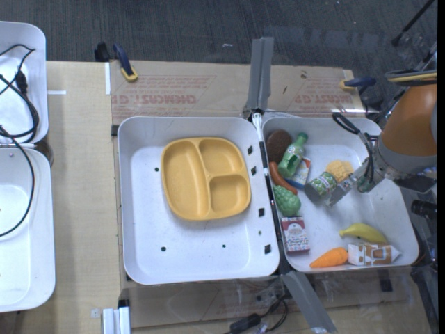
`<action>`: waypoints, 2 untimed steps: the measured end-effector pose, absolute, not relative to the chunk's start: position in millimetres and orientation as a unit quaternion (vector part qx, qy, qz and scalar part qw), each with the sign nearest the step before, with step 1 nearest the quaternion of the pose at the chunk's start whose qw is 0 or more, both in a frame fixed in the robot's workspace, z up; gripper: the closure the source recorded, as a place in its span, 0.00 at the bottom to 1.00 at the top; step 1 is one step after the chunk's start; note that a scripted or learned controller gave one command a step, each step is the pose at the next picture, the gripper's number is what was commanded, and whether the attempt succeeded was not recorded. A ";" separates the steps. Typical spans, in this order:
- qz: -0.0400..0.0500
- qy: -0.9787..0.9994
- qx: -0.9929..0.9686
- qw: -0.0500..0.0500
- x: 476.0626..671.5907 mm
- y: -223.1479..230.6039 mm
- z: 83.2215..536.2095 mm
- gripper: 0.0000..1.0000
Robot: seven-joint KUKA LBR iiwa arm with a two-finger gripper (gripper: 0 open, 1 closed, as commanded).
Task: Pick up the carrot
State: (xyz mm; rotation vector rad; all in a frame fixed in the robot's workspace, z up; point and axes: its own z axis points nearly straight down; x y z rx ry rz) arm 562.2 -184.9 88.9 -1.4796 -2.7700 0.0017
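Nearest the camera, along the front wall of the right bin [410,245], the carrot [329,258] is seen lying on its side, its tip turned toward the left. Just to its right a small white carton [374,255] lies touching or almost touching it, and a banana [362,233] rests just behind both. To the left of the carrot, apart from it, a red and white packet [295,234] lies flat near the dividing wall.

Farther back, the hand [348,186] is found near the middle of the right bin, low over a greenish can [322,186] and just in front of a corn cob [339,169]. Whether anything is gripped cannot be told, since the tips are small, dark and merged with the can. The carrot lies well apart from the hand, nearer the camera and slightly to the left of it, with the banana between.

Along the left wall of that bin a green vegetable [287,200], a reddish sausage-like item [278,177], a green bottle [294,154] and a dark brown round thing [279,143] are crowded together, partly overlapping; their edges are hard to separate.

In the left bin [139,242] a yellow divided plate [206,177] is set. The arm [410,134] is cut off at the right edge.
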 end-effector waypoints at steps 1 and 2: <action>0.000 -0.927 -0.375 0.002 511.6 -172.9 88.8 0.00; -0.001 -0.961 -0.278 -0.005 481.9 -153.8 91.7 0.00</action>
